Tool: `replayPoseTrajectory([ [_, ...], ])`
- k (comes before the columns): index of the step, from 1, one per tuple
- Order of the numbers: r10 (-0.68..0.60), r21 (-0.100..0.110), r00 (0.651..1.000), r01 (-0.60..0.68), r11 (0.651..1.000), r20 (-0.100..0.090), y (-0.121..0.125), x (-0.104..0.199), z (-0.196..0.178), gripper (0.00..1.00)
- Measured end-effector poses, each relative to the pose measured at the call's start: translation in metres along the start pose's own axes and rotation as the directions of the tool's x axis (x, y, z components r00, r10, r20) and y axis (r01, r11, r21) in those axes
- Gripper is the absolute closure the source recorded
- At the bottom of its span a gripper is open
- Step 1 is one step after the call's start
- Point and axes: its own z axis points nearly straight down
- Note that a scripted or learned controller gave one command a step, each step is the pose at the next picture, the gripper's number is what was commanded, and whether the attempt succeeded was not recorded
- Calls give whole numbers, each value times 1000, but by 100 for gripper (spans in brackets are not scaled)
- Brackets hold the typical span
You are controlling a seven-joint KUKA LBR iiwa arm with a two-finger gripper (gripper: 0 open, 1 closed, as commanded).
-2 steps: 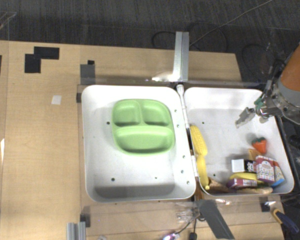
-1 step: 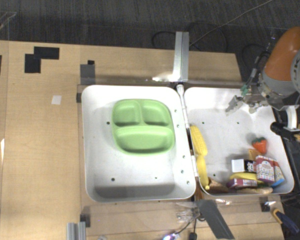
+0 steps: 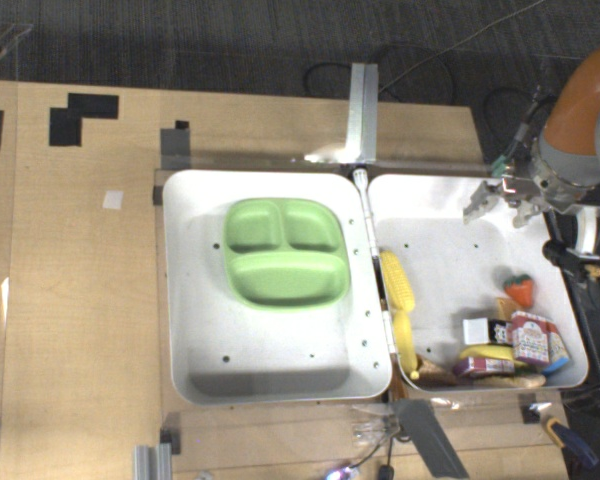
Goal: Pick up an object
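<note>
Left white plastic bin (image 3: 190, 298) held a green three-compartment plastic plate (image 3: 284, 252). Right white bin (image 3: 430, 268): yellow corn cob (image 3: 396, 280) and yellow banana (image 3: 404, 342) lay along its left wall; orange strawberry-like toy (image 3: 520, 291), small boxes and packets (image 3: 520, 343) crowded its near-right corner. Jaws (image 3: 501, 204) hung spread open, nothing between them, over the bin's far-right area, well apart from the clutter.

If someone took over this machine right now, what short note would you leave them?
Claw: over the far right corner of the right bin, fingers apart, holding nothing.
Things: corn cob and banana along the right bin's left wall; strawberry and a pile of small packages in its near right corner. Green divided plate in the left bin.
Done: nothing picked.
Left: pick one object.
</note>
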Motion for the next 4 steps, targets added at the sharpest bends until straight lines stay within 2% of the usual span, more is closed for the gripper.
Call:
replayPoseTrajectory([
  [1, -118, 0, 993, 118, 993, -1, -10, 30, 48, 0],
  [2, -94, -3, 996, 94, 996, 1, 24, -8, -4, 0],
  [3, -222, -1, 975, 222, 975, 1, 24, 6, 31, 0],
  [4, -306, -4, 952, 306, 952, 2, 26, -2, -59, 0],
])
